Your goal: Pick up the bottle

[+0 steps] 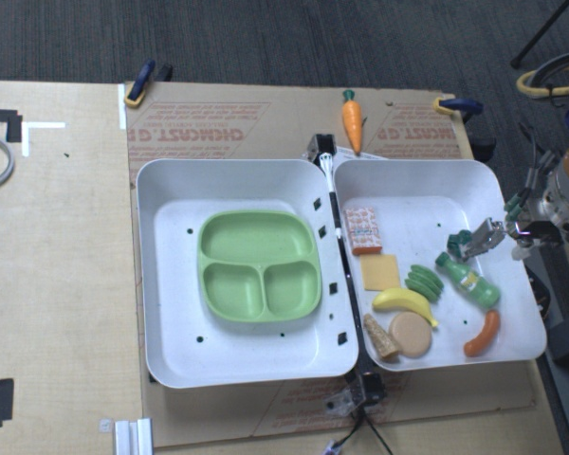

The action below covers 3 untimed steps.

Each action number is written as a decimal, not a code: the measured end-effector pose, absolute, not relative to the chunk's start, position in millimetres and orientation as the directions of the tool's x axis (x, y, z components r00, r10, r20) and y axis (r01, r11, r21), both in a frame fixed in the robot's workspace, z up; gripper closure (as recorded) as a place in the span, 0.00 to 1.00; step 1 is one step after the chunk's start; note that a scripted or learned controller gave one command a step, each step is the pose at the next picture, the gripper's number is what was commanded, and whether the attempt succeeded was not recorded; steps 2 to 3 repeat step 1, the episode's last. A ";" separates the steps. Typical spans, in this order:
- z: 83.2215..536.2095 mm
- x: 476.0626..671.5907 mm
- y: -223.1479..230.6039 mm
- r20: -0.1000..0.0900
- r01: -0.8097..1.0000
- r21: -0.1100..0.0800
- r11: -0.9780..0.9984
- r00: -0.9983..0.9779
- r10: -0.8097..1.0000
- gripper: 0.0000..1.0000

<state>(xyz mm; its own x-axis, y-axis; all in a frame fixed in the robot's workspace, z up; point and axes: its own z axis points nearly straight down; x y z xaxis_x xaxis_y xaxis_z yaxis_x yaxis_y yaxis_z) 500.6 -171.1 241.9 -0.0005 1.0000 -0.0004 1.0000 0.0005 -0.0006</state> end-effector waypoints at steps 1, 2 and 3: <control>251.2 501.1 -171.3 -0.001 1.000 0.000 0.001 -0.001 1.000 1.00; 251.2 501.1 -171.3 -0.001 1.000 0.000 0.001 -0.001 1.000 1.00; 251.2 501.1 -171.3 -0.001 1.000 0.000 0.001 -0.001 1.000 1.00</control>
